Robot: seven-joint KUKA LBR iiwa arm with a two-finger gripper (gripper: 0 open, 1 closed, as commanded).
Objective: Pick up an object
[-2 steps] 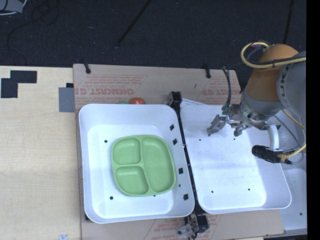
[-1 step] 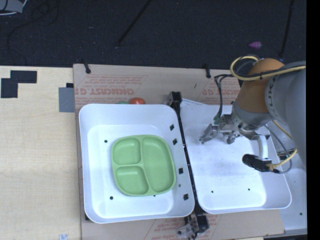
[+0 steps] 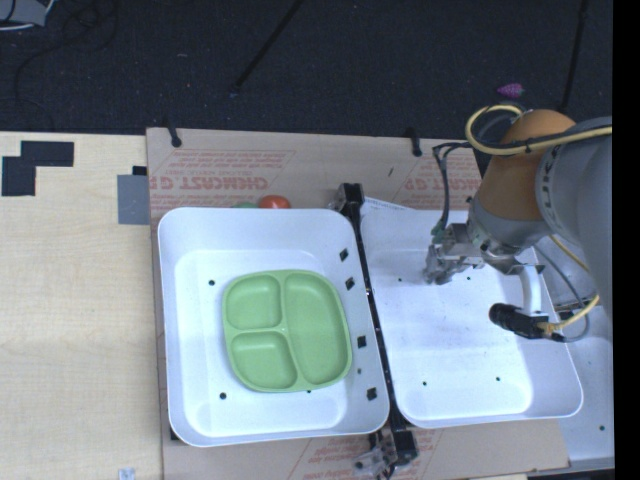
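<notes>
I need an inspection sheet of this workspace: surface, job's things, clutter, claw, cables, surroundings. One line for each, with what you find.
Surface: wooden bench bearing a left bin and a right bin, side by side.
Job's things: green divided plate lying in the left bin.
Clutter: small red thing behind the left bin's far rim.
Claw: claw low over the right bin's far part; nothing seen in it.
Cables: yellow cable looped at the arm.
Surroundings: dark floor beyond the bench.
</notes>
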